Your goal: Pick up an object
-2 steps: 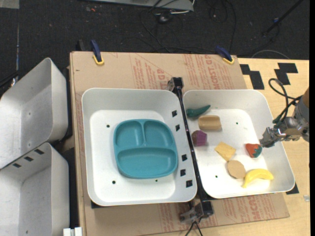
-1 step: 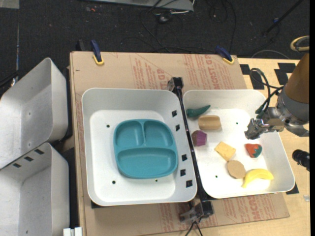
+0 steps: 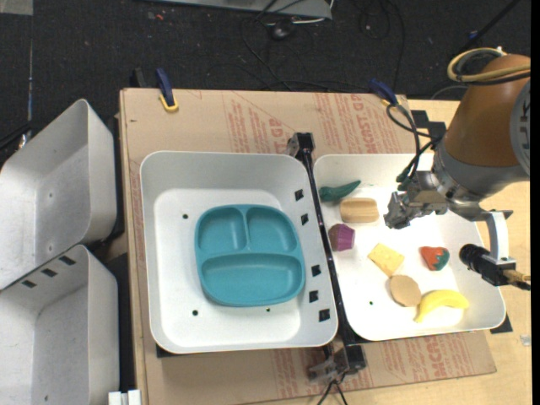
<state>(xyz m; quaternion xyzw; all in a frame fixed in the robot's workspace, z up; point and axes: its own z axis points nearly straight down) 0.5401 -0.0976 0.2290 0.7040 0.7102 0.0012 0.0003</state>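
Note:
My gripper [image 3: 398, 215] hangs over the right bin [image 3: 481, 327], just right of a tan bread-like block [image 3: 359, 210]. Whether its fingers are apart cannot be made out. Nothing shows between them. Around it in that bin lie a teal curved piece [image 3: 338, 191], a purple piece [image 3: 342, 237], a yellow cheese wedge [image 3: 386, 258], a red strawberry-like piece [image 3: 434, 257], a tan oval [image 3: 404, 290] and a yellow banana [image 3: 440, 303].
The left bin [image 3: 160, 226] holds a teal divided plate [image 3: 250, 254]. A black divider with clips runs between the two bins. Two spare white bins [image 3: 51, 226] lie off the bench at the left. Cables trail behind the arm at the right.

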